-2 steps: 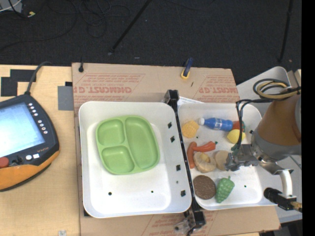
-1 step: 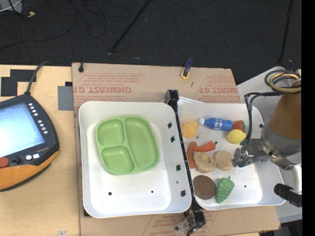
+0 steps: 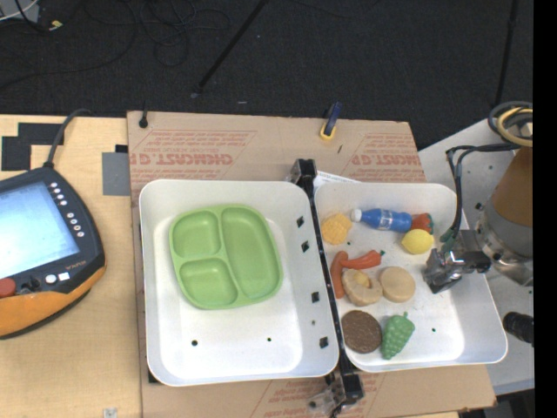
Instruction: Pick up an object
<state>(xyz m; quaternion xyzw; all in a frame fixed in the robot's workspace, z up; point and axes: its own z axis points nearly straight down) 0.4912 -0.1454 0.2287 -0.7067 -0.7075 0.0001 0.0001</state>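
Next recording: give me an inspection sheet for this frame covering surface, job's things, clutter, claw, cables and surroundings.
Surface: two white bins side by side on cardboard, left bin, right bin.
Job's things: in the right bin, blue bottle, yellow lemon, yellow knobbly piece, red-orange pepper, tan ring, tan disc, brown disc, green grapes.
Clutter: green divided tray in the left bin.
Claw: claw low over the right bin's right side, beside the lemon; nothing seen between its fingers.
Cables: black cables on the dark floor behind.
Surroundings: orange-edged control pendant at left; blue-yellow clamp on the cardboard.
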